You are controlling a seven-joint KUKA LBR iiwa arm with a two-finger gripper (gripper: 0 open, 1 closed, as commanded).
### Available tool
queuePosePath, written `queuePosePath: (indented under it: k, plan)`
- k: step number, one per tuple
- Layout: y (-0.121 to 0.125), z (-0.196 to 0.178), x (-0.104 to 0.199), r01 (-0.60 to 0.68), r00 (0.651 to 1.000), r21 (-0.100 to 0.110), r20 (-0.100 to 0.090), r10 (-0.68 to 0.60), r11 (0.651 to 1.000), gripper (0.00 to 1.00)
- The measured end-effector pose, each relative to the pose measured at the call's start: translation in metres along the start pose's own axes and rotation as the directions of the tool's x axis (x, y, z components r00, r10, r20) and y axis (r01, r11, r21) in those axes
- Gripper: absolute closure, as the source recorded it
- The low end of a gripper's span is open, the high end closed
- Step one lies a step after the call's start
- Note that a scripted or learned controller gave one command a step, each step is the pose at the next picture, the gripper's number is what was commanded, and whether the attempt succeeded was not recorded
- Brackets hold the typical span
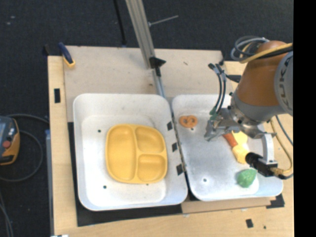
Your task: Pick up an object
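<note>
Two white bins (pixel 84 132) | tan bench (pixel 108 68) | dark floor | fingers (pixel 213 131): cannot tell

Right bin (pixel 207 181): orange pretzel (pixel 187 121) at far left; orange-yellow toy (pixel 236 145) mid-right; green lump (pixel 246 177) near right corner.

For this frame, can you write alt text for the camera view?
A grey-and-orange arm's gripper hangs over the right bin, near a small orange pretzel-like piece, a yellow-orange object and a green lump. The left bin holds a yellow divided plate.
</note>
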State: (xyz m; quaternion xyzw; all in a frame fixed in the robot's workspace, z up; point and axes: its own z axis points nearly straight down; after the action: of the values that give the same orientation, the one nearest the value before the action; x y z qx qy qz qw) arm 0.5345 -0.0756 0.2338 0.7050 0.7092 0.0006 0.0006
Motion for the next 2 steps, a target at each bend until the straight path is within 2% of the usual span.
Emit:
queuePosePath:
  k: [2]
  plan:
    - [-0.016, -0.020, 0.102, 0.003, 1.000, -0.001, -0.002, -0.003, 1.000, 1.00]
